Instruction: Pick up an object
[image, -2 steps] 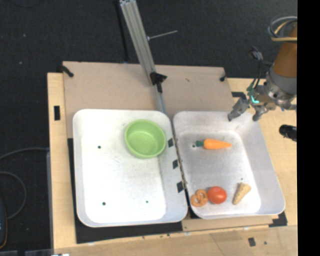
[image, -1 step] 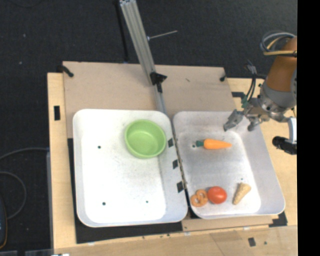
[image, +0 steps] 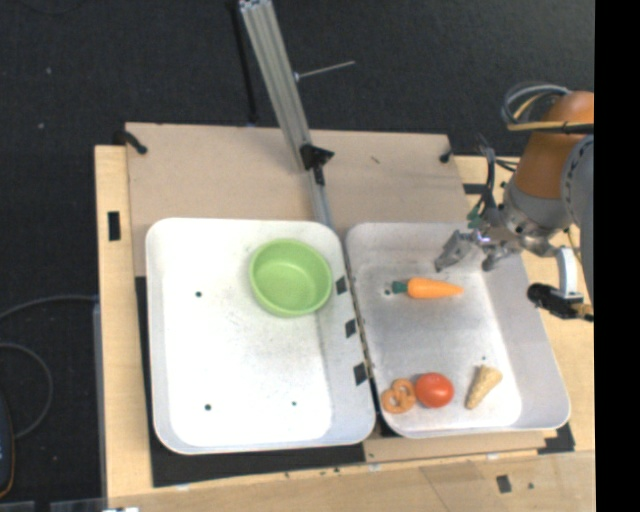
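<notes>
- Reaching in from the right edge, the grey arm with its orange band bends down over the upper part of the right bin, wrist angled toward the bin's centre.
- Left bin lies well apart from the fingers, carrying a green bowl near its top right corner.
- Gripper hangs low over the right bin, fingers spread apart with nothing between them, one tip pointing down-left.
- Carrot lies on its side just below and slightly left of the fingertips, apart from them.
- Tomato sits well below the fingers, near the bin's front edge.
- Cone-shaped tan piece rests just right of the tomato.
- Small orange pretzel-like piece touches the tomato's left side.
</notes>
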